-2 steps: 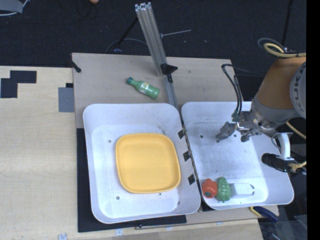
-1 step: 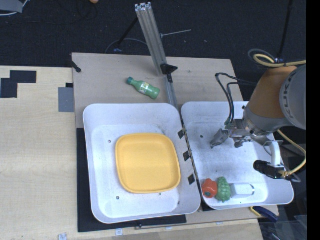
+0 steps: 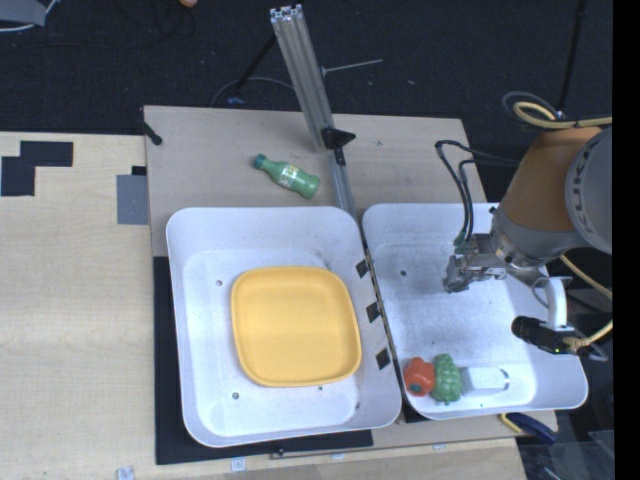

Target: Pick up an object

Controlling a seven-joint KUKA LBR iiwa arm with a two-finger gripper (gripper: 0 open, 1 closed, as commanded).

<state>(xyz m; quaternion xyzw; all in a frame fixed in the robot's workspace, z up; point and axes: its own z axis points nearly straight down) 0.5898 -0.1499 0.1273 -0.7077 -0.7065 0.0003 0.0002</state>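
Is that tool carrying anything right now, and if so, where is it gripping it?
Nothing is held. The tool hangs over bare floor of the right bin, apart from the red and green toys near its front edge.

Two shallow white bins sit side by side on the worktop [image 3: 410, 158]. The left bin [image 3: 195, 268] holds a yellow square plate [image 3: 295, 325] lying flat near its middle. In the right bin [image 3: 420, 298], a red-and-green toy vegetable [image 3: 433, 377] lies at the near edge, just beside a small white item [image 3: 487, 378]. The grey arm [image 3: 550, 193] with its orange band reaches in from the right, its gripper [image 3: 462, 275] low over the right bin's floor, well apart from the vegetable. A green bottle [image 3: 286, 175] lies on its side on the worktop behind the left bin.
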